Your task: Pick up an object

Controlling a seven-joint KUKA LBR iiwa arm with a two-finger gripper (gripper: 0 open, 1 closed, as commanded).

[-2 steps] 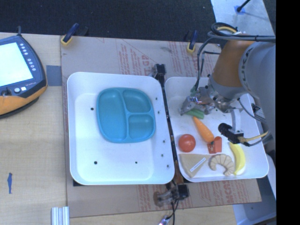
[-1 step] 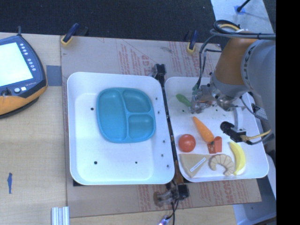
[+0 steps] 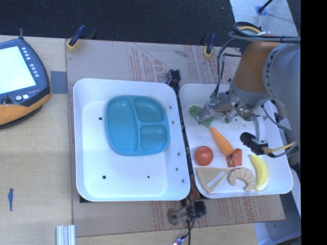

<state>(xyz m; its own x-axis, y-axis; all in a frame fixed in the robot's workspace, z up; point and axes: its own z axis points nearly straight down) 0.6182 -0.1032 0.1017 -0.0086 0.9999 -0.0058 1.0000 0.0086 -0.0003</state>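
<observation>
The gripper point(image 3: 220, 107) hangs low at the right bin's point(image 3: 286, 188) eleven o'clock, beside the green leafy piece point(image 3: 200, 114), seemingly to grab it, fingers' state hidden, while carrot point(image 3: 221, 141), tomato point(image 3: 204, 155) and banana point(image 3: 260, 171) lie toward five o'clock.

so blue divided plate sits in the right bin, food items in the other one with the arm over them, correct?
No. The camera view shows the blue divided plate in the left bin. The food items, such as the carrot and banana, lie in the right bin, with the arm over them.
</observation>
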